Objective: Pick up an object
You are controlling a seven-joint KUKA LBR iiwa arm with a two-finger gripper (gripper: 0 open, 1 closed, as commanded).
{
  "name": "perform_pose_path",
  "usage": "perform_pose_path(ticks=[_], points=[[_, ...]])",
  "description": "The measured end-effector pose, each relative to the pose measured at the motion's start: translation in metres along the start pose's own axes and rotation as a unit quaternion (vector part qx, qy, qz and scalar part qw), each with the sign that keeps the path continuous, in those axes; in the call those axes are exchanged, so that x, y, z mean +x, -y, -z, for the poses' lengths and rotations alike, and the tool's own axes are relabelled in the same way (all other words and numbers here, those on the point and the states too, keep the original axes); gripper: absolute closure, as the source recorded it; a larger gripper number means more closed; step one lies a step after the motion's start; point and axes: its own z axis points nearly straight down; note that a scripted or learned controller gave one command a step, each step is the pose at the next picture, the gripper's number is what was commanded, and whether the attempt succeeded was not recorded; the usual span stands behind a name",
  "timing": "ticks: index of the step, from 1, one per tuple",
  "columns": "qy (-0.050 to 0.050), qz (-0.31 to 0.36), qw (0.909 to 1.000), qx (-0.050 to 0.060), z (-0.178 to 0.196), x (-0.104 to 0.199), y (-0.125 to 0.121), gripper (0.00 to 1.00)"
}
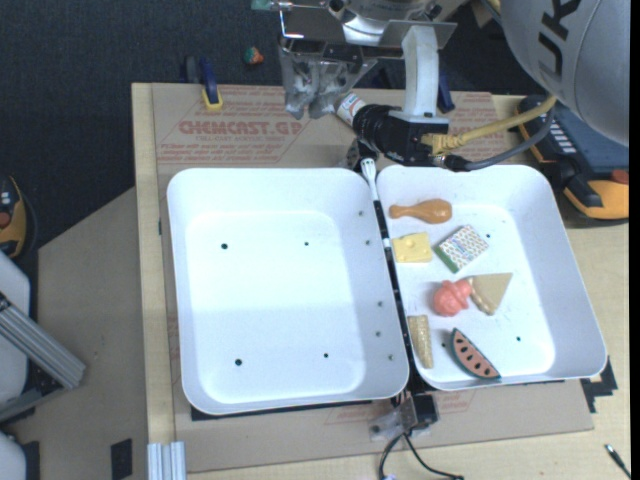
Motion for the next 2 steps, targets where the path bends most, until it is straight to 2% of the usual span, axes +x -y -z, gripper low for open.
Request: perform_pose_path(ticks=[1,2], points=[[0.0,0.0,1.0,0.001,0.039,0.0,0.02,1.0],[0.005,0.0,0.9999,0.013,-0.103,0.0,0.08,1.0]])
